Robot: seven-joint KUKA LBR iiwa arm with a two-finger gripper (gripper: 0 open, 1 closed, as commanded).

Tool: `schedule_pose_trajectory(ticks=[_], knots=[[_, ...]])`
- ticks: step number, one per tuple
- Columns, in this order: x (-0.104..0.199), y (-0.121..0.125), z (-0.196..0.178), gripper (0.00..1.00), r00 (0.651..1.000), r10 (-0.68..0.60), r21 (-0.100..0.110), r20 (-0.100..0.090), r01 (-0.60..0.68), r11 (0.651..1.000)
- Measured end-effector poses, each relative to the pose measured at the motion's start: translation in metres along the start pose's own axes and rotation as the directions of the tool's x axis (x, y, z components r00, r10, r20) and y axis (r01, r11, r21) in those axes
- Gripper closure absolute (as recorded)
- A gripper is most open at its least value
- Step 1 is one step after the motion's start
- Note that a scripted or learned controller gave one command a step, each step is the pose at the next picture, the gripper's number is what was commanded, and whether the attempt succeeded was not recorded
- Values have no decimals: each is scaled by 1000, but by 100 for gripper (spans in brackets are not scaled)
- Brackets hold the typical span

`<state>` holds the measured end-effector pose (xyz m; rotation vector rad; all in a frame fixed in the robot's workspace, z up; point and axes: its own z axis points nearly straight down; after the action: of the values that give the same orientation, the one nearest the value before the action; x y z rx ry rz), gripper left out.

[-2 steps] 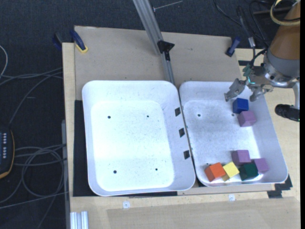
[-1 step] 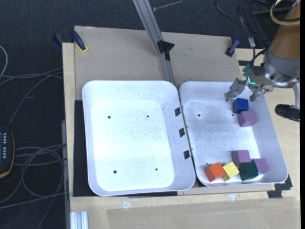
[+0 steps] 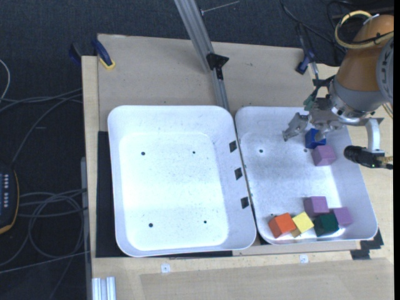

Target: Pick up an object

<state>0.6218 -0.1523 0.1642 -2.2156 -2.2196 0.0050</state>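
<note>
My gripper (image 3: 308,132) hangs over the upper part of the right bin (image 3: 275,174), its fingers spread and open. A small blue block (image 3: 312,139) lies just below it, near the right finger and apart from the left finger (image 3: 292,130); nothing is clamped. A purple block (image 3: 324,155) rests right beside the blue one, toward the front. At the bin's front right corner sits a cluster: an orange block (image 3: 282,224), a yellow block (image 3: 303,222), a dark green block (image 3: 325,224) and two purple blocks (image 3: 316,204) (image 3: 342,215).
The left bin (image 3: 169,186) stands beside the right one, joined by black clips (image 3: 238,173). A slanted metal pole (image 3: 200,33) rises behind the bins. Blue clamps (image 3: 104,53) (image 3: 305,62) hold the bench's back edge. Cables lie on the floor at the left.
</note>
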Motion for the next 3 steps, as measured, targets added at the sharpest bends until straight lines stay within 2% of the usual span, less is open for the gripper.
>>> schedule_pose_trajectory(ticks=[1,2,3], knots=[[5,0,43,0,1000,0,-1,0,0,1000],[6,-1,66,0,1000,1,-2,1,-1,1000],[6,1,53,100,1000,0,-8,0,0,1000]])
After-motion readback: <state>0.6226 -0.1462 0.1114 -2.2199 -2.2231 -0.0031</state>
